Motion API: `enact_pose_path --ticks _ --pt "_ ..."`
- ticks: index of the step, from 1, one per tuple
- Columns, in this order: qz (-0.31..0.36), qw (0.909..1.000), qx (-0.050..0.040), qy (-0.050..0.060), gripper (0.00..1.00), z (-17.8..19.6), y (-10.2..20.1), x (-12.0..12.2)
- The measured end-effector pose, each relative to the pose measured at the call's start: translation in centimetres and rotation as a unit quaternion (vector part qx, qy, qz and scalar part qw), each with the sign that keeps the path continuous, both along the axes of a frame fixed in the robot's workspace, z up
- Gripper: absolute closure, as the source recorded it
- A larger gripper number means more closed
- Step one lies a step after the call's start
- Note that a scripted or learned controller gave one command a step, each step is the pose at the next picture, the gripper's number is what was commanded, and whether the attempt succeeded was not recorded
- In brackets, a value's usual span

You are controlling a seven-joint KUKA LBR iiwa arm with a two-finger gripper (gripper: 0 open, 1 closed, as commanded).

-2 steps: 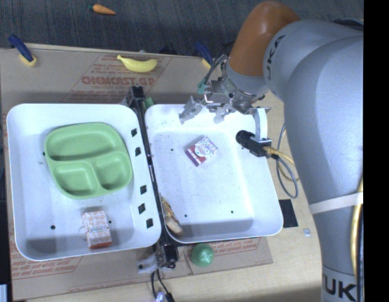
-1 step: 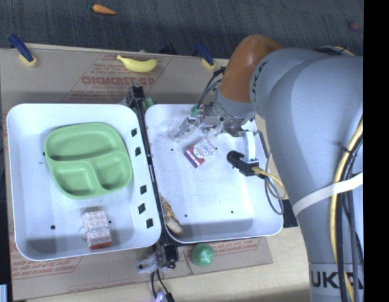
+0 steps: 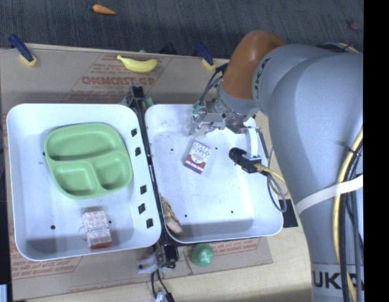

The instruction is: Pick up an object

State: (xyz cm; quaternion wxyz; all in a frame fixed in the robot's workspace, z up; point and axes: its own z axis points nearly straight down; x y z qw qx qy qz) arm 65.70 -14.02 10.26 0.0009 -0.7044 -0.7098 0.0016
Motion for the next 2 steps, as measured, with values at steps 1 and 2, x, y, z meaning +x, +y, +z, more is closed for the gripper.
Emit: enact_pose_path --ticks 1,2 --pt "0.0 1.0 0.0011 -0.002 1.0 9.14 6.04 -3.6" --pt "-0.001 1.0 0.0008 0.0 0.0 8.95 5.96 -3.72"
